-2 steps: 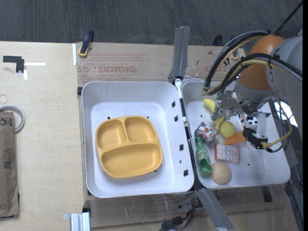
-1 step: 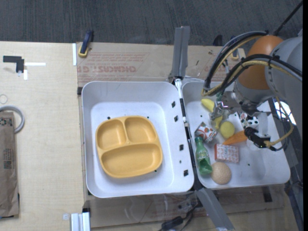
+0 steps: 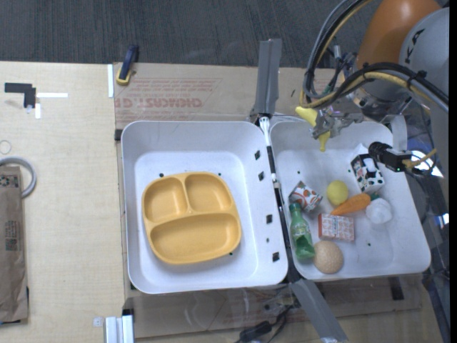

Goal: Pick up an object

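The gripper point(image 3: 325, 128) hangs over the far left corner of the right bin point(image 3: 400, 256), its fingers clamped on a yellow banana point(image 3: 308, 113) lifted off the floor. Below lie a lemon point(image 3: 338, 191), carrot point(image 3: 350, 205), green bottle point(image 3: 300, 231) and egg point(image 3: 328, 256). The left bin point(image 3: 136, 191) holds 1 yellow divided plate point(image 3: 191, 216).

White bins point(image 3: 136, 191). Yellow-orange divided plate point(image 3: 191, 217). Green bottle point(image 3: 300, 233). Yellow lemon point(image 3: 338, 191). Orange carrot point(image 3: 350, 205). Tan egg point(image 3: 328, 257). Red-and-white patterned box point(image 3: 336, 228). Black-and-white cow-patch toy point(image 3: 367, 174). Yellow banana point(image 3: 314, 120). Pale wood worktop point(image 3: 64, 213).
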{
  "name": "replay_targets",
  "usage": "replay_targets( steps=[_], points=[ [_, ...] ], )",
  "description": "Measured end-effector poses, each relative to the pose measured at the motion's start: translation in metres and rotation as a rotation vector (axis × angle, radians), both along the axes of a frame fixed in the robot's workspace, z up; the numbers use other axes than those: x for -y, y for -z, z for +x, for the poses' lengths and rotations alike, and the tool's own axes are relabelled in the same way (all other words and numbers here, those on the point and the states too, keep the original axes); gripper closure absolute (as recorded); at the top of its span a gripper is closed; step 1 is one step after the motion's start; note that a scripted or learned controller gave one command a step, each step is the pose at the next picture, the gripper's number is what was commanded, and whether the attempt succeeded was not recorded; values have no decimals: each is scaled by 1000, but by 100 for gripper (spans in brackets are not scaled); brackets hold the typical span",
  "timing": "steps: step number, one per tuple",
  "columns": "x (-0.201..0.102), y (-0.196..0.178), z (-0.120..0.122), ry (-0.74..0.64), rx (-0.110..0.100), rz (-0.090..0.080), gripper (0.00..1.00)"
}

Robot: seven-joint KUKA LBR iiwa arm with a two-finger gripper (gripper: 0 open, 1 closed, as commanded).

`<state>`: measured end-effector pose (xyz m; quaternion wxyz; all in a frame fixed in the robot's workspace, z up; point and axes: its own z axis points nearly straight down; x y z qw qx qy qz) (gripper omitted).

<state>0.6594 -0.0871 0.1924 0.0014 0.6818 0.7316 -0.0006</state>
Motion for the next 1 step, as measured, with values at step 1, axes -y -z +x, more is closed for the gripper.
replay_targets(
  steps=[1],
  points=[
    [-26, 1, -1, -28, -2, 0, 100]
  ],
)
